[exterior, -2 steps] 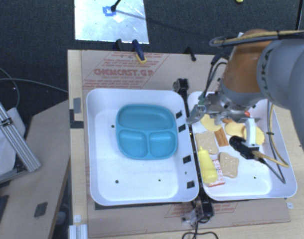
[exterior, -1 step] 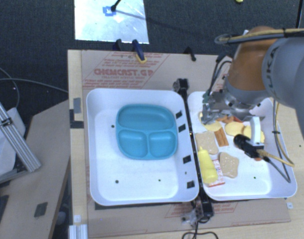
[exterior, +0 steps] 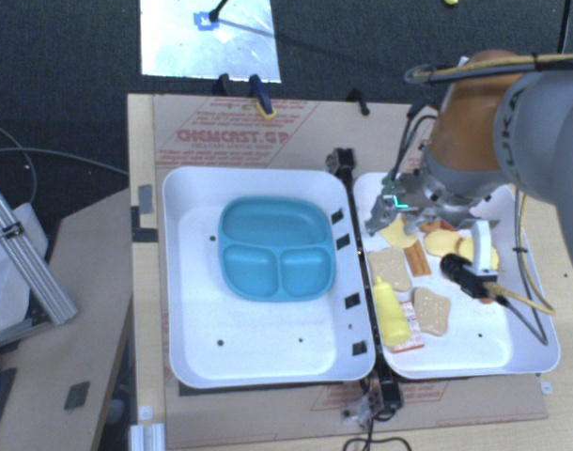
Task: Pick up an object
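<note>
Nearest, in the right shallow white bin (exterior: pixel 526 350): tan bread-slice toy (exterior: pixel 430 311) and yellow plastic mustard bottle (exterior: pixel 391 310), both below the gripper (exterior: pixel 395 205). Tan cracker (exterior: pixel 390 269) sits just under it. Left white bin (exterior: pixel 188 280), well left of gripper, holds blue 3-compartment plastic tray (exterior: pixel 273 249). Gripper hangs low over right bin's far-left corner; can't tell grip state.

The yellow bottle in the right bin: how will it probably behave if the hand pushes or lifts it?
The yellow bottle lies on its side, so it may roll if pushed. It looks like smooth plastic, maybe slippery. Its narrow top could slide out of the hand; the wider body seems safer.
</note>
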`<act>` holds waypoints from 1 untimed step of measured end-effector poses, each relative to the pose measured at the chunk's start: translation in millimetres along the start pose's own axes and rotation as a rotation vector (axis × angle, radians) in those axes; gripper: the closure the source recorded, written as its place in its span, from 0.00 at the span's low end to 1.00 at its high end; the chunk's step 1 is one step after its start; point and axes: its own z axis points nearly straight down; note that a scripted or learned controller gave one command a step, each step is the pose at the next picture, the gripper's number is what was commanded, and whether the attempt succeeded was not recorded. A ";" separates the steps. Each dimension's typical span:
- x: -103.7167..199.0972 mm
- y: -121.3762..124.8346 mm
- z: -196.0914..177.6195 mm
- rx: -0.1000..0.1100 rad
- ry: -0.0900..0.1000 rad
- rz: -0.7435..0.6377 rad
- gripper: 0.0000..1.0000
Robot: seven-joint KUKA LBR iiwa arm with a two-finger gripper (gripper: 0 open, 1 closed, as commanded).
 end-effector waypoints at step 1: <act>0.5 0.9 -11.0 -0.002 0.001 -0.003 1.00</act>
